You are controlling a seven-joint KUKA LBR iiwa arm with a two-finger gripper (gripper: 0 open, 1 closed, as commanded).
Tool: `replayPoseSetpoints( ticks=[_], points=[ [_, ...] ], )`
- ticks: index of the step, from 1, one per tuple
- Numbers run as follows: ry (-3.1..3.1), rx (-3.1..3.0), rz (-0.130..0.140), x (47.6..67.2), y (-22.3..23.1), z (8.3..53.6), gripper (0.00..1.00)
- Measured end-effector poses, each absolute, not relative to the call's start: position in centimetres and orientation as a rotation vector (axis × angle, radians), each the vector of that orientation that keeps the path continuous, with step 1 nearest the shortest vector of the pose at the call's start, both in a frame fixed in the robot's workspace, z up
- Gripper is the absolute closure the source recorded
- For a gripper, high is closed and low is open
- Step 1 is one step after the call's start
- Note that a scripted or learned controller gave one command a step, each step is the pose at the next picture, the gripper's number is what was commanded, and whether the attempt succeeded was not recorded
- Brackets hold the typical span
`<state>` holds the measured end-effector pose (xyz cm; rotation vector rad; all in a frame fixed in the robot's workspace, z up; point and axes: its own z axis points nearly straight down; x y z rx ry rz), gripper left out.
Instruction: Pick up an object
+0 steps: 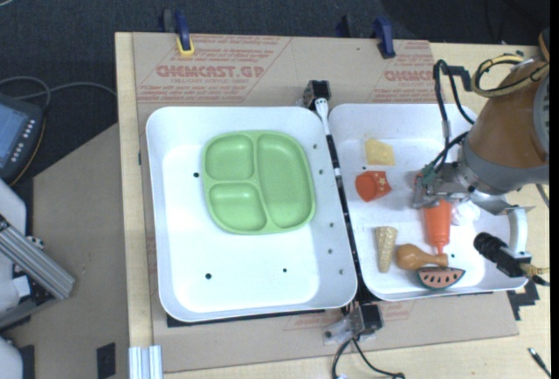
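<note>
- Carrot (438, 224): an orange toy carrot lies in the right bin (397, 120), pointing roughly far-to-near, with its far end right under the gripper (434, 189).
- The gripper sits low over the right half of the right bin, at the carrot's far tip; from this slanted overhead view I cannot tell how its tool is set or whether anything is between its parts, because the wrist body hides them.
- The arm (511, 137) reaches in from the right, its orange band above the grey wrist, with black cables looping over it on the far side.
- To the left of the carrot in the same bin lies a red toy (374, 185), apart from the gripper.
- Far of the red toy lies a pale yellow wedge (379, 152), like a piece of cheese, near the middle of the bin's far half.
- Near and left of the carrot lies a cream ice-cream cone (385, 247), with its tip toward the near edge.
- Just right of the cone lies a tan drumstick (419, 258), close to the carrot's near end.
- A watermelon slice (440, 278) lies at the near edge of the right bin, just near of the drumstick.
- The left bin (175, 220) holds a green divided plate (259, 181) with three compartments, set in its far half.
- Both bins rest side by side on a cardboard sheet (262, 63) with red lettering, held by blue clamps (182, 28) on the far edge.
</note>
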<state>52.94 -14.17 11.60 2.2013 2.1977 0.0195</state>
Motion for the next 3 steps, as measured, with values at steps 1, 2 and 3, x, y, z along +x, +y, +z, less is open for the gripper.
replayPoseSetpoints(
  ticks=[1,2,3],
  points=[
    [2.217,2.215,0.005,53.1,-14.5,18.0,1.0],
    [2.218,2.215,0.006,53.2,-14.5,22.8,1.0],
    [2.228,2.212,0.005,55.6,-9.1,22.1,1.0]
  ],
)
